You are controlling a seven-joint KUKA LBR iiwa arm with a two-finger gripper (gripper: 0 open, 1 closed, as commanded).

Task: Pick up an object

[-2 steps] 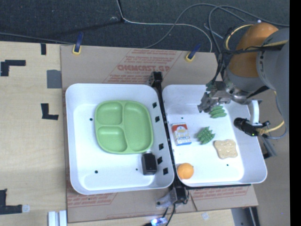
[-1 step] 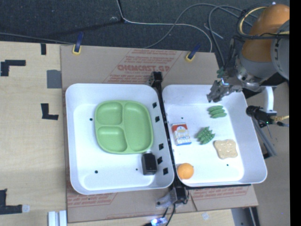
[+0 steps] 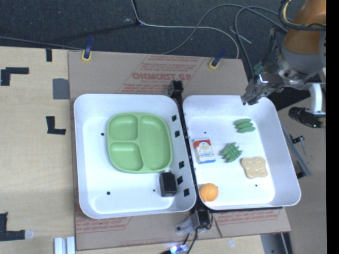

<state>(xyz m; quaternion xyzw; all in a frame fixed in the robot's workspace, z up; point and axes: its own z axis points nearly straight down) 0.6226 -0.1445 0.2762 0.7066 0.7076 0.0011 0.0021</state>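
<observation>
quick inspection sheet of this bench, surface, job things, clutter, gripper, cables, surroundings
surface: brown board bearing left bin and right bin side by side
job's things: in right bin, pea pod, green leafy piece, small carton, toast slice, orange
clutter: in left bin, green divided plate and black block
grippers: gripper above right bin's far right corner, holding nothing visible
cables: grey cables across dark floor behind the board
surroundings: yellow clamps on board's far edge; black tape marks on bench at left

A grey arm [image 3: 299, 54] with an orange band (black cables looping around it) ends in a dark gripper [image 3: 251, 96].
</observation>
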